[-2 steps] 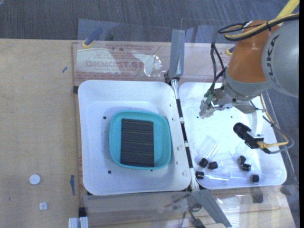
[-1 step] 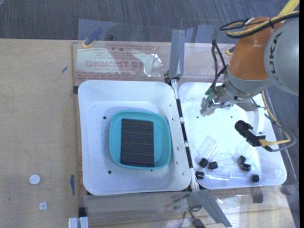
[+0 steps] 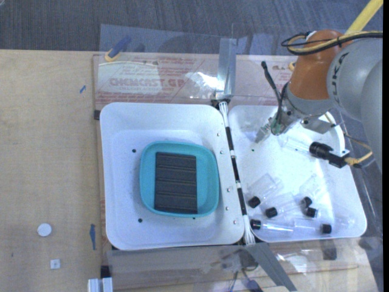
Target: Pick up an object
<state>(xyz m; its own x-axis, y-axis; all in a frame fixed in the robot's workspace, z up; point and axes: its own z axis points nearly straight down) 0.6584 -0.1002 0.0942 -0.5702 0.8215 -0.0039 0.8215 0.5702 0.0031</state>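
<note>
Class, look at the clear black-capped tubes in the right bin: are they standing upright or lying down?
Lying down. The tubes rest lengthwise on the right bin floor, caps pointing sideways.

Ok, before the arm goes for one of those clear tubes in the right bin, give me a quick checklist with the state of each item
1. Gripper over the right bin: ok.
2. Clear tubes with black caps lying in that bin: ok.
3. Gripper above a tube: not ok, it is at the bin's far left corner and the tubes lie nearer.
4. Object held: not ok, nothing seen between the fingers.
5. Finger opening: cannot tell.
6. Teal tray in the left bin, apart from the gripper: ok.
</note>
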